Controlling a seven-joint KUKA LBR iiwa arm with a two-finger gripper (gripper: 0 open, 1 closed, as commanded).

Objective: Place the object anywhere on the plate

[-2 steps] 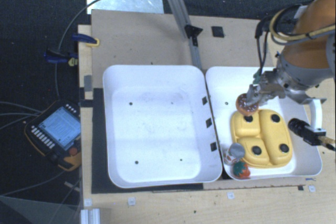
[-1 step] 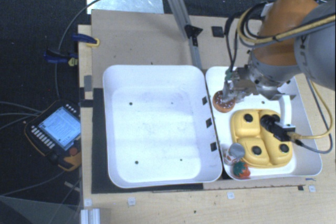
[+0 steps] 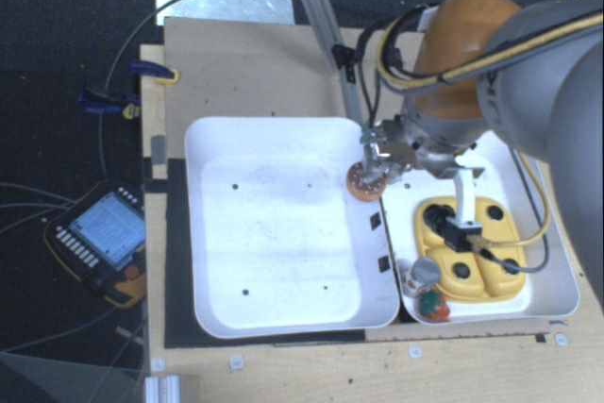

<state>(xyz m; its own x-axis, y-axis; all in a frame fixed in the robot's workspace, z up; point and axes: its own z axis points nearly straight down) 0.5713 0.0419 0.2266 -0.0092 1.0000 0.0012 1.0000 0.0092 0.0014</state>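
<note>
- Your gripper (image 3: 376,160) hangs over the ridge where the left bin (image 3: 195,231) and the right bin (image 3: 545,293) meet. A small round brown object (image 3: 362,183) sits right at its tip, just to the left-bin side
- You cannot tell from this view whether the gripper is spread or pinching. The tip is blurred and the object shows below it rather than plainly clamped, so do not count it as held
- The object is at or just above the shared rim, touching or nearly touching the gripper. You cannot make out whether it rests on the rim or is lifted off it
- The yellow plate (image 3: 481,283) lies in the right bin, near the gripper on the side the arm comes from and lower in the view. The object is apart from it, with bare white floor between
- Two small bits, a grey one (image 3: 422,271) and a red and green one (image 3: 432,302), lie below the gripper, just beside the plate's nearest corner and clear of the tool
- My reading of progress: the pick-up is at best unproved, and both the carry to the plate and the release are left to do
- If the grasp is real, what is left is a short move away from the left bin, then a set-down anywhere on the yellow surface. If it is not, the grasp itself is left too
</note>
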